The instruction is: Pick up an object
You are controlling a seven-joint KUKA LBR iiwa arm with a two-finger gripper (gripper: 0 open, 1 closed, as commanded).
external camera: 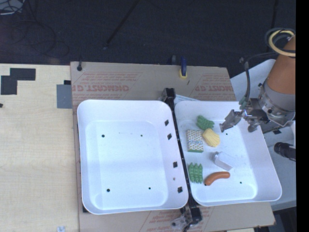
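The candidate objects lie in the right bin (270, 187). A yellow corn-shaped toy (211, 137) sits just right of a small patterned box (194, 140); the two appear to touch. A green ridged toy (204, 123) lies just beyond them on the far side. Nearer the camera, a clear or pale grey block (222, 161) rests at mid-bin, an orange-red sausage-shaped toy (217, 178) lies near the front, and a second green ridged toy (195, 172) sits close to the bin's left wall. No object has been lifted.

The gripper (235, 121) hangs over the far right part of this bin, to the right of the corn toy and apart from it. One dark finger points left toward the cluster. Whether the jaws are spread or pressed together cannot be told from this view; nothing is visible between them.

The left bin (96, 115) adjoins along the central divider.

Probable fault conditions:
- Corn toy and box are crowded; a descent between them is likely to strike both and push one aside.
- Rounded toys may roll or squirt out under closing pressure.
- The pale block offers low contrast against the white floor and may be mislocated.
- A grasp near the bin wall risks finger contact with the rim.
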